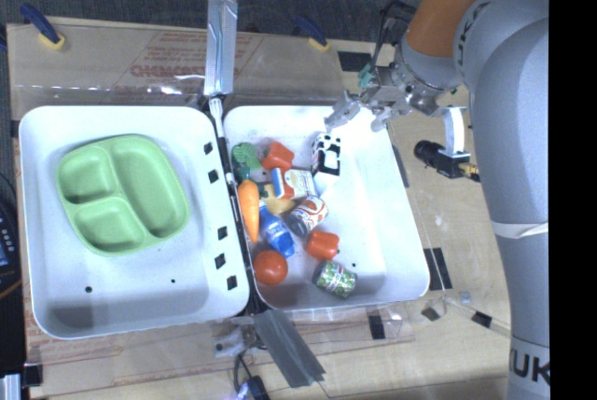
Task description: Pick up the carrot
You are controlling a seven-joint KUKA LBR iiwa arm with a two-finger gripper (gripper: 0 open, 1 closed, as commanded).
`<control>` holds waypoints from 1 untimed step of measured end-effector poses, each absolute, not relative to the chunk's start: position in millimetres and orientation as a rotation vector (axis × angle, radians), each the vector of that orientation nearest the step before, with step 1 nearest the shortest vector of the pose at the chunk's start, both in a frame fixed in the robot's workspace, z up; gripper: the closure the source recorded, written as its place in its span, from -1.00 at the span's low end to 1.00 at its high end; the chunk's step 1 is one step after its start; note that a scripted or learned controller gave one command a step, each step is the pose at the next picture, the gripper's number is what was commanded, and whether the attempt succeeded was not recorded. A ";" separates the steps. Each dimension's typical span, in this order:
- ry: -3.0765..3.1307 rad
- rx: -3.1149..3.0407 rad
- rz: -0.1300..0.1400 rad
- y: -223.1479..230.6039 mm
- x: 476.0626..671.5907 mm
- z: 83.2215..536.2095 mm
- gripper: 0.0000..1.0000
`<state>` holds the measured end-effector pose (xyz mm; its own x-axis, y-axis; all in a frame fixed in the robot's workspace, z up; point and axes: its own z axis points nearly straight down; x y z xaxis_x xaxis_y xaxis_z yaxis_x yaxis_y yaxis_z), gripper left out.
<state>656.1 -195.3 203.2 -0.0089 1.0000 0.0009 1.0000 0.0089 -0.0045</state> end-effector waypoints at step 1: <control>-2.413 -2.007 0.003 -117.2 656.7 135.3 -1.00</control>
